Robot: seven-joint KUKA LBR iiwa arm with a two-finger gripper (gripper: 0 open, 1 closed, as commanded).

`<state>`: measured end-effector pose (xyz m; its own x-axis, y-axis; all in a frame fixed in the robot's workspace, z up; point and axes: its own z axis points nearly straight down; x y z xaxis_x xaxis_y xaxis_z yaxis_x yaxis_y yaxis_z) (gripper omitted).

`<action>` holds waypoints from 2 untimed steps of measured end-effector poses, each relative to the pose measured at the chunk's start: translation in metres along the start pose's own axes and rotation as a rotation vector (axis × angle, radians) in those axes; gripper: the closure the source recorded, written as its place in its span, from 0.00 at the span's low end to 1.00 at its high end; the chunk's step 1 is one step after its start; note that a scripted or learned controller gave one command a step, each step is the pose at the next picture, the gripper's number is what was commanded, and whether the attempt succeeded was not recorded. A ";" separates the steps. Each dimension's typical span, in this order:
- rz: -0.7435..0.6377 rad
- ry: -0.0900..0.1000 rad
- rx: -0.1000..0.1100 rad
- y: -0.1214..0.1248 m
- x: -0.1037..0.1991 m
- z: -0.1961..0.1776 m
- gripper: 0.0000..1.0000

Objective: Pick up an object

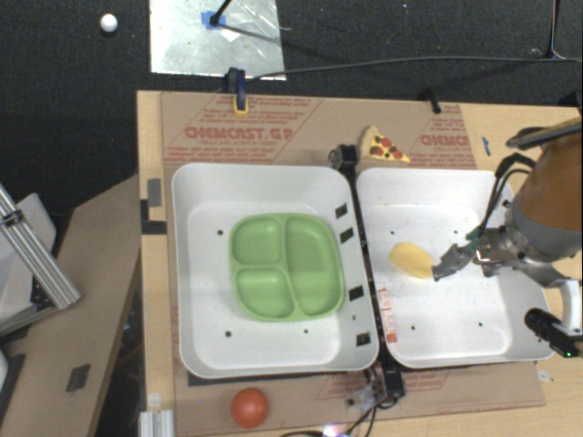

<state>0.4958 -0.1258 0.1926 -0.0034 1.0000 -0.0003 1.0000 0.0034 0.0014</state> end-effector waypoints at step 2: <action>0.002 0.002 0.005 0.000 0.011 0.107 0.00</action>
<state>0.4962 -0.1144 0.0857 -0.0016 1.0000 0.0015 1.0000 0.0016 -0.0039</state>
